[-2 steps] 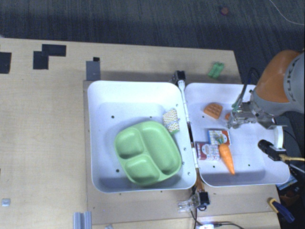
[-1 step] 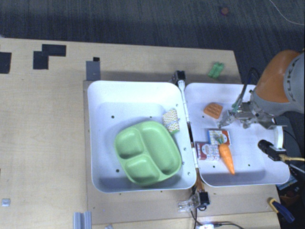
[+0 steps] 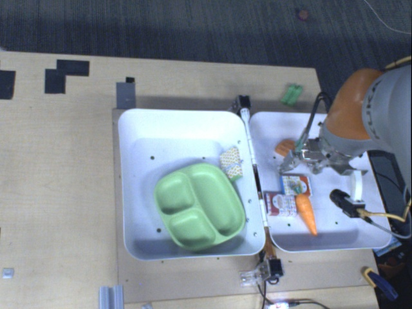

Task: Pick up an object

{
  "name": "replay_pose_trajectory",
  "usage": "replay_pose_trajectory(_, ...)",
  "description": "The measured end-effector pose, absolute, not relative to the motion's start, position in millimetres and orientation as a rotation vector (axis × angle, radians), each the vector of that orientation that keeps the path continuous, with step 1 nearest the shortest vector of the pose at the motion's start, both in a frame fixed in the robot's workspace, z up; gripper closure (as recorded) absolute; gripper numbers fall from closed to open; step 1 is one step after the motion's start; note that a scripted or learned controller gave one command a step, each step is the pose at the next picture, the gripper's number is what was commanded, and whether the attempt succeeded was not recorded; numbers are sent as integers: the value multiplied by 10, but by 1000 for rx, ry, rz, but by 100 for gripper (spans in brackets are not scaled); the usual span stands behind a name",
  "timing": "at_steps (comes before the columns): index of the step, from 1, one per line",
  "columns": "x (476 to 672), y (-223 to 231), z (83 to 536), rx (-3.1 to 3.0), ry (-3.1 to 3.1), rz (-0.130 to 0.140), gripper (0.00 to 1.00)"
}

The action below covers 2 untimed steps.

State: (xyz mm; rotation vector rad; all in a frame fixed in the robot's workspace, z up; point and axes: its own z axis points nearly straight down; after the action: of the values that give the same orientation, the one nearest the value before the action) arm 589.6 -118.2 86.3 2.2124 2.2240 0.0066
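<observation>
Right-hand shallow white plastic bin (image 3: 335,240) holding the pickable stuff: a small orange plastic carrot (image 3: 307,214) at lower centre-right of the frame, long axis running roughly up-down with the tip pointing toward the bottom and slightly right. Just left of it, touching or nearly so, a flat red-and-white printed packet (image 3: 280,204), and above that another small printed card or packet (image 3: 295,185). Some orange rounded piece (image 3: 285,148) peeking out further up, too hidden to name.

Metal two-finger gripper (image 3: 301,156) hanging above the packets, so the carrot lying just below and a touch right of it in the frame. Fingers too blurred against the clutter to judge, honestly can't tell wide or narrow, nothing visibly between them.

Printing on the packets too small to read, no brand legible.

Left white bin (image 3: 132,172) carrying a pale green three-compartment plastic tray (image 3: 199,205) plus a small patterned yellowish scrap (image 3: 231,161) by its upper right corner.
</observation>
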Motion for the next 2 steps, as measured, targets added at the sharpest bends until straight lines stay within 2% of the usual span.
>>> replay_pose_trajectory(1,5917,-1179,984,2207,2222,13,100)
replay_pose_trajectory(2,5916,-1179,982,2208,2222,13,0)
